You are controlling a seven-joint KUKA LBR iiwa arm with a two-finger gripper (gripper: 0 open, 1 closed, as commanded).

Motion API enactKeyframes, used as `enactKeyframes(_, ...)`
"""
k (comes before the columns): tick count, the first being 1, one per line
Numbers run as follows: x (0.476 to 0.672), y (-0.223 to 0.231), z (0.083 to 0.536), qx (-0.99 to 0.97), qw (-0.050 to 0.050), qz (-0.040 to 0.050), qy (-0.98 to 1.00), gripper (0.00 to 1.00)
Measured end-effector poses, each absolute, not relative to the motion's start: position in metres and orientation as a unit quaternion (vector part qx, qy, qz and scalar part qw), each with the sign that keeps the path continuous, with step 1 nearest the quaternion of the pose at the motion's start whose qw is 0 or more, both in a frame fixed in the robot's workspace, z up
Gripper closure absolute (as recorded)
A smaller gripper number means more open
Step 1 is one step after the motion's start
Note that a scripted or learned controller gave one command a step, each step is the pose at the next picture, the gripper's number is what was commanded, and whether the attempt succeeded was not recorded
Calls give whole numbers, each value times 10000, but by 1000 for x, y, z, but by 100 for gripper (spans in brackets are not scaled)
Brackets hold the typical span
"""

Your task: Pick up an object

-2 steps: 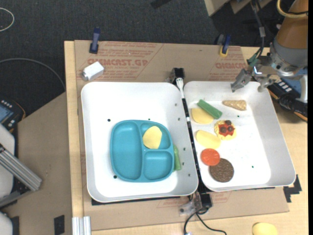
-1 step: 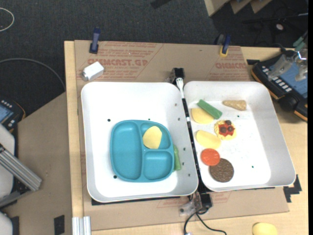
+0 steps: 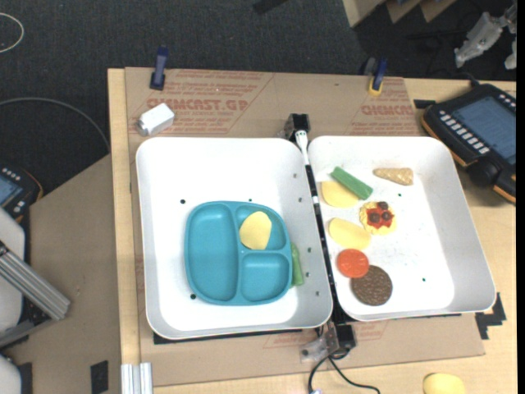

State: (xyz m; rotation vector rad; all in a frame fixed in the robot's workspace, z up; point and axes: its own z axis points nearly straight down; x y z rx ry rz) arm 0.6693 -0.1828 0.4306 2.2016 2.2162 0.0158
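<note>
Risk as I see it — the right bin (image 3: pixel 459 220) is crowded: green strip (image 3: pixel 351 182) lies on a yellow piece (image 3: pixel 335 194), the orange disc (image 3: pixel 353 263) touches the brown disc (image 3: pixel 372 286), so a grab could nudge neighbours or pinch two at once. Flat pieces, little to grip. One yellow piece (image 3: pixel 256 231) sits in the teal tray (image 3: pixel 215 253), left bin. Arm pose, gripper state — can't tell from here.

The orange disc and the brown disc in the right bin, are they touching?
Touching. In the camera view, the orange disc meets the upper left edge of the brown disc, with no white of the right bin showing between them.
</note>
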Motion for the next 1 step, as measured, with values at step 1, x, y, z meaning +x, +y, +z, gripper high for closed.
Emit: enactKeyframes(1, 666, -72, 323, 7035, -52, -15, 7107, 0)
